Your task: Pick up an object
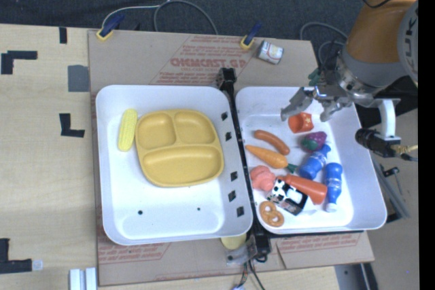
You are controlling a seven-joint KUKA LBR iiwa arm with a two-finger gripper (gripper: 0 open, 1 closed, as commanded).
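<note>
- Camera view is showing the gripper (314,106) hovering over the upper part of the right bin (367,210), its two fingers spread apart and pinching nothing.
- A red toy piece (300,122) is lying just below the fingertips — near them, though whether it is touching cannot be told.
- Further below the gripper, a purple toy (314,141), two blue pieces (312,164), a sausage (272,141), a carrot (267,157), a pink piece (262,176), a black-and-white toy (288,193) and a pretzel (271,214) are crowding together.
- Well to the gripper's left, a yellow divided plate (180,147) is sitting in the left bin (112,214), with a corn cob (127,129) beside it.
- Red printing on the cardboard sheet (204,58) above and left of the gripper is showing upside down — it is too blurred to read.
</note>
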